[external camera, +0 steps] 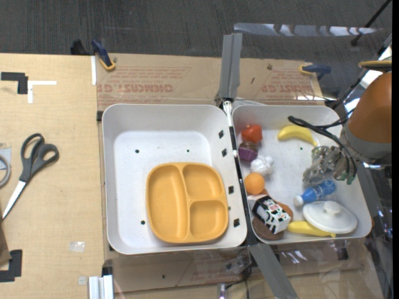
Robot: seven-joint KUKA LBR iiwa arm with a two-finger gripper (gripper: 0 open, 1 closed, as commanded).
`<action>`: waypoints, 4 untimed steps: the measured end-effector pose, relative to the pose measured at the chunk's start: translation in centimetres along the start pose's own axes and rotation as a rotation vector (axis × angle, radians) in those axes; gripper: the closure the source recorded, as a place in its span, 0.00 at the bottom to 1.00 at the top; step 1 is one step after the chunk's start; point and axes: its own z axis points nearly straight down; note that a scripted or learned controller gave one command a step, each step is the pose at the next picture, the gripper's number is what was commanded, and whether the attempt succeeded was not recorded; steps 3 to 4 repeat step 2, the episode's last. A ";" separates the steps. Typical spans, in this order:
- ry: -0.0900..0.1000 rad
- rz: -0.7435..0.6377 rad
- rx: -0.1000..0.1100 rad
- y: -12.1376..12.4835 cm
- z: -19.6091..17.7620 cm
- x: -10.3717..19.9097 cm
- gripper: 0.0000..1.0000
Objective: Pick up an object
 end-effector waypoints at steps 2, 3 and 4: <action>-0.004 0.026 -0.002 -1.0 0.6 1.8 0.00; -0.004 0.026 -0.002 -1.0 0.6 1.8 0.00; -0.004 0.026 -0.002 -1.0 0.6 1.8 0.00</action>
